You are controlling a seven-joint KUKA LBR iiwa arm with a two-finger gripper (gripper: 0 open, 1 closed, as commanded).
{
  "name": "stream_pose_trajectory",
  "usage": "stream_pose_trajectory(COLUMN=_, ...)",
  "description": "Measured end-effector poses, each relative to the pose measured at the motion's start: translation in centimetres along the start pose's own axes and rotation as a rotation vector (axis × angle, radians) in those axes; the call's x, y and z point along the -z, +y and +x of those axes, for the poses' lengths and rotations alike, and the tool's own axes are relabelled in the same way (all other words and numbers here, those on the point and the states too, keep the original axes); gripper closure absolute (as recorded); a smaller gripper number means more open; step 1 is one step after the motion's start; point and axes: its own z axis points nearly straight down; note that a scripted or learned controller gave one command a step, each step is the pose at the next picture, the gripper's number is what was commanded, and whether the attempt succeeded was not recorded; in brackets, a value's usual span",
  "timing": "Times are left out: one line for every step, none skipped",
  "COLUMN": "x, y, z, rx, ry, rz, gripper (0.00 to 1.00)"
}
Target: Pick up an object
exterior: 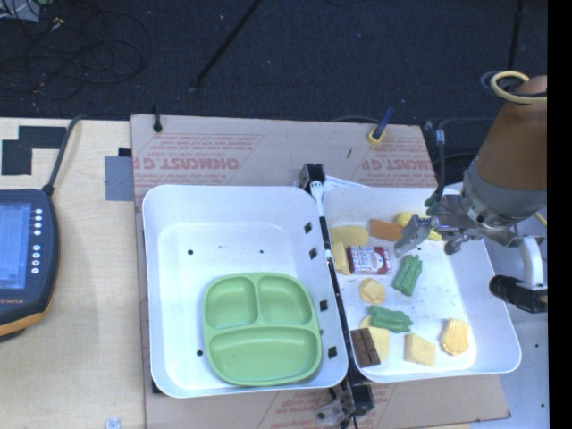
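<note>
The arm enters from the right of the frame. The tool (pixel 432 233) sits over the upper part of the right bin (pixel 509 351). Its two fingers stand spread apart with nothing between them.

Items near the tool: an orange piece (pixel 386 230) and a yellow piece (pixel 406 219) just to its left, and a green pickle-like object (pixel 408 274) just below it.

The right bin also holds a red-and-white packet (pixel 367 259), a pale yellow block (pixel 349 236), a round yellow piece (pixel 372 290), a green pepper-like object (pixel 390 319), a brown bar (pixel 365 347), a yellow cube (pixel 420 349) and a corn cob (pixel 455 336).

The left bin (pixel 170 239) holds one green divided plate (pixel 262 328), lower centre.

Both bins rest on cardboard (pixel 232 155) laid on the counter (pixel 80 365). A pendant with a screen (pixel 22 253) lies at the left edge. Dark floor with cables occupies the top of the frame.
</note>
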Motion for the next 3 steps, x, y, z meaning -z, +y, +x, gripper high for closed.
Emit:
stream_pose_trajectory(x=-12.0, y=3.7, z=-2.3, rx=0.001, ry=0.001, rz=0.007, gripper=0.0)
stream_pose_trajectory(x=-13.2, y=2.9, z=-0.2, rx=-0.004, ry=-0.014, rz=-0.022, gripper=0.0)
stream_pose_trajectory(x=-13.3, y=1.8, z=-0.7, rx=0.0, ry=-0.003, rz=-0.024, gripper=0.0)
